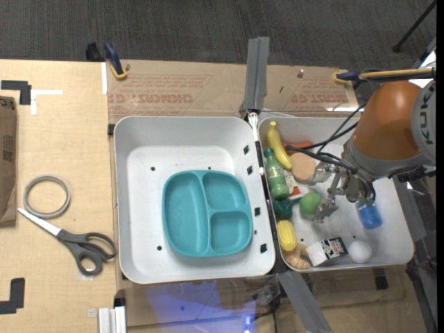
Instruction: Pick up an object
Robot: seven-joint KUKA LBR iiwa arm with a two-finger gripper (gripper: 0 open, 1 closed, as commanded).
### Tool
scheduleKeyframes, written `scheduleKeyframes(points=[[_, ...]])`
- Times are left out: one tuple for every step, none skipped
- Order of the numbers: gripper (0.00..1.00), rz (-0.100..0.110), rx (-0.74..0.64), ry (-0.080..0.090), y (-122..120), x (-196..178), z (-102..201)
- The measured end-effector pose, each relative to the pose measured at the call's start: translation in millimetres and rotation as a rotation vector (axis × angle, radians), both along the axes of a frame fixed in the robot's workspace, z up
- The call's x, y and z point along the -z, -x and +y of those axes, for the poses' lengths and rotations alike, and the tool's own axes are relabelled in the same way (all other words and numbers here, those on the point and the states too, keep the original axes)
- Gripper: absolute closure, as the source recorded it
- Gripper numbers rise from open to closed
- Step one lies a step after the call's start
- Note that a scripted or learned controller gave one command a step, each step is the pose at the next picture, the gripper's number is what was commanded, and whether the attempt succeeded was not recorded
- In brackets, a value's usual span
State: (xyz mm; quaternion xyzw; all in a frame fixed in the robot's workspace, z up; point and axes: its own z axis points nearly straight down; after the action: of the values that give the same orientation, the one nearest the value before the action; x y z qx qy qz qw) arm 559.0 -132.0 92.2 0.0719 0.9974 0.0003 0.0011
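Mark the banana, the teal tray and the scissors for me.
banana (277, 146): camera view, middle of its yellow curve, right bin.
teal tray (207, 212): camera view, central divider ridge, left bin.
scissors (71, 239): camera view, at the pivot, on the bench left of the bins.

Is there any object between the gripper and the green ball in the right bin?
Nothing visible lies between them. The gripper hangs just right of the green ball, over bare bin floor. The tan round piece sits behind the ball.
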Motion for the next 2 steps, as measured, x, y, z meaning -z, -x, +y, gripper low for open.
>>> scheduleKeyframes(points=[[0.00, 0.001, 0.028, 0.000, 3.8, 0.0, 37.9], [0.00, -0.001, 0.159, 0.001, -14.5, -0.2, 32.8]])
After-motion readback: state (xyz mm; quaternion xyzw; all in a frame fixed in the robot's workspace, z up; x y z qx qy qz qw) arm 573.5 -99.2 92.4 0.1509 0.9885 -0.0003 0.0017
